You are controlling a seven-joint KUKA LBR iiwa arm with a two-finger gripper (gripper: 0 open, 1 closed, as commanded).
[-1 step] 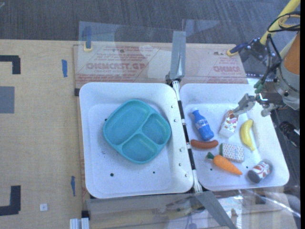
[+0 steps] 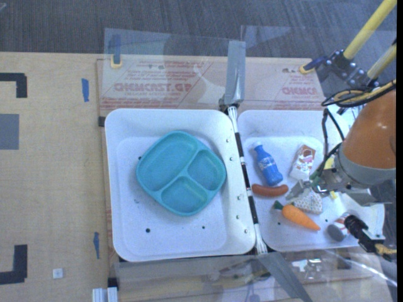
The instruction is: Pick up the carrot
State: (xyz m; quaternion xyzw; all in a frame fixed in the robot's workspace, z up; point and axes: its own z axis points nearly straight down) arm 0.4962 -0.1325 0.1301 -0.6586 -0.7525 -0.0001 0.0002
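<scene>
The carrot [image 2: 301, 218] lies in the right bin [image 2: 284, 241] near its front wall, orange, with its green top pointing left. My gripper [image 2: 308, 189] hangs just behind the carrot, over a white speckled item [image 2: 310, 202], and the orange-banded arm [image 2: 376, 140] reaches in from the right. Nothing of the carrot sits inside the gripper; it rests flat on the bin floor.
The right bin also holds a blue bottle [image 2: 267, 165], a red sausage [image 2: 270, 190], a small white carton [image 2: 304, 161] and a dark grey item [image 2: 340, 230] at the front right. A teal divided plate [image 2: 181, 172] sits in the left bin [image 2: 126, 231].
</scene>
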